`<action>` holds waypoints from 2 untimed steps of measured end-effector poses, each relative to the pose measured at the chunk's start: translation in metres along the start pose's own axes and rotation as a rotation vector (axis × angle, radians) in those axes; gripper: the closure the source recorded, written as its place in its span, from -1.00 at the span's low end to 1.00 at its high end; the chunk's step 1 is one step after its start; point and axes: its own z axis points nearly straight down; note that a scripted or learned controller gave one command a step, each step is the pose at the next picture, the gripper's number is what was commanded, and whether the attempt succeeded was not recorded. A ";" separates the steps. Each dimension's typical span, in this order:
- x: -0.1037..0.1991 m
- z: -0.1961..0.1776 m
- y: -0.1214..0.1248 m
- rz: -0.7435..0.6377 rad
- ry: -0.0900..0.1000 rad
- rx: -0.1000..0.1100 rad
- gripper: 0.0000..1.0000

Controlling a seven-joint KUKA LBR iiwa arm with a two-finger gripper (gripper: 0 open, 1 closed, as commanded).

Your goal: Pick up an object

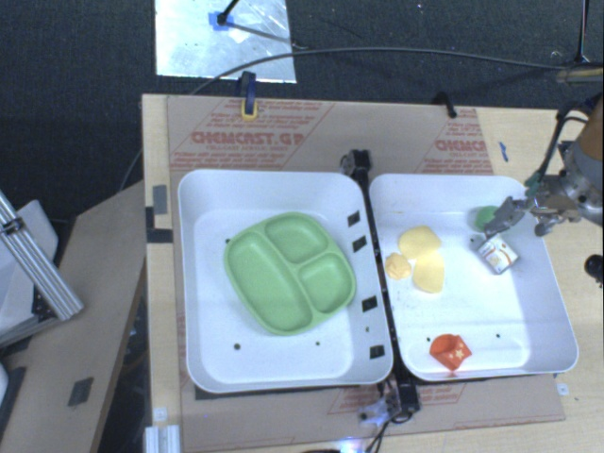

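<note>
My gripper (527, 219) hangs over the far right part of the right bin (543, 333), open, with nothing between its fingers. Just below its left finger lies a small white and silver object (495, 254). A small green object (486, 217) sits right beside that finger, partly covered by it. Toward the bin's middle lie two pale yellow pieces (420, 242) (429, 273) and a smaller yellow lump (397, 266). A red object (449, 350) rests near the bin's front wall.
The left bin (203, 347) holds a green divided plate (289, 272). A black-clipped divider (370, 253) separates the two bins. The arm comes in from the right edge, over the bench.
</note>
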 end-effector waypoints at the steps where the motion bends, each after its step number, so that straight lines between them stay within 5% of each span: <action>1: 0.001 -0.007 0.003 -0.003 -0.003 -0.013 -1.00; 2: -0.004 0.036 -0.001 -0.001 -0.002 -0.009 -1.00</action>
